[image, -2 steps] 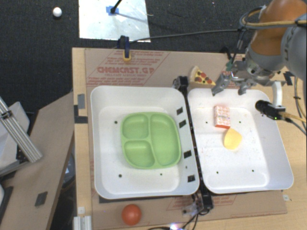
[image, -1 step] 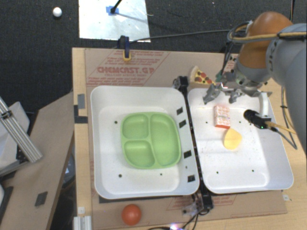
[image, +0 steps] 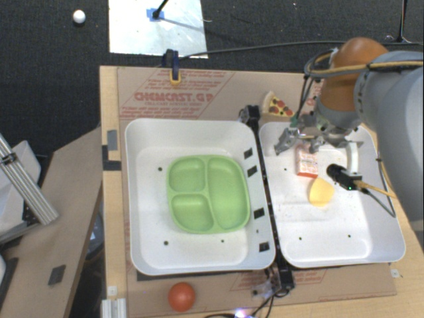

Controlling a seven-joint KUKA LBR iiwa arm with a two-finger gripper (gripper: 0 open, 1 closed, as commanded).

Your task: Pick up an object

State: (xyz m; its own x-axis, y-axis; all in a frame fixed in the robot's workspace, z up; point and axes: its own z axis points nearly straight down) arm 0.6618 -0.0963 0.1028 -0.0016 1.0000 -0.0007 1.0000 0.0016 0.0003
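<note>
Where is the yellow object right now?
In the camera view, the yellow object lies in the right bin, below the small red-and-white packet and just beneath the gripper.

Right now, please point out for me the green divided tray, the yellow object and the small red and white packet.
green divided tray (image: pixel 208 193): camera view, middle divider.
yellow object (image: pixel 321 193): camera view, centre of its top.
small red and white packet (image: pixel 307 165): camera view, middle of its face.

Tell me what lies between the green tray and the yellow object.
In the camera view, between the green tray and the yellow object run the two bins' adjoining rims with black clips, then bare white floor of the right bin.
</note>
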